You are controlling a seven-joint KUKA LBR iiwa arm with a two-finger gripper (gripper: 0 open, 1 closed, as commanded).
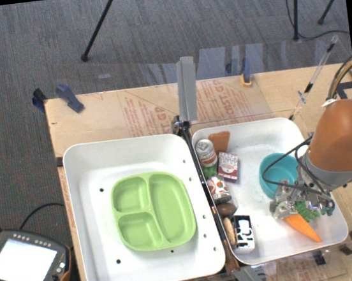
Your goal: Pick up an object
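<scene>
Sitting at the far left, off the bench, a handheld pendant (26,269) with a pale screen rests on the dark floor. On the bench (121,115), the left bin (81,175) holds a green divided plate (153,210) lying flat near its middle. The right bin (271,127) carries the clutter: along its left wall stand a small can (206,152), a brown piece (220,140) beside it, a small red-and-white carton (229,166), a second can (218,189), a brown roll (229,230) and a black-and-white box (243,232). Further right a teal bowl (278,174) sits near the middle. Just beside it the pincer (300,204) hangs low over the bin under the orange band of the arm (338,138), above a toy carrot (302,227) with green leaves at its near corner. Whether the pincer is apart or closed cannot be told, and nothing is visibly between its tips.
</scene>
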